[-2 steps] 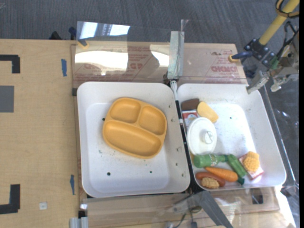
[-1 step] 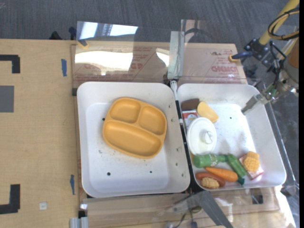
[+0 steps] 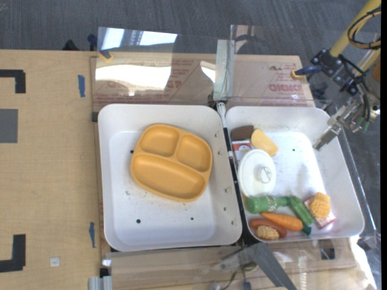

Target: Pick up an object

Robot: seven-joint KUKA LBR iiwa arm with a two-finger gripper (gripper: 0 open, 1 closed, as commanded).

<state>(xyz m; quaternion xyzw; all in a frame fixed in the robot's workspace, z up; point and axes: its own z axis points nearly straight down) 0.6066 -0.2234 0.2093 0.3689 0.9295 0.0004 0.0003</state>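
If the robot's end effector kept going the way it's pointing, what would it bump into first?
Probably the bare white floor of the right bin. The end effector points down and leftward from the bin's right rim, with no toy directly before it. Farther along lies the white lid, though depth is hard to judge.

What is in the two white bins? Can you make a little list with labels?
left bin: a yellow divided plate
right bin: white round lid, yellow piece, brown block, orange carrot, green vegetables, corn cob
crowding: toys bunched along the right bin's left and near sides
tool: above the right bin's far right corner, apart from the toys
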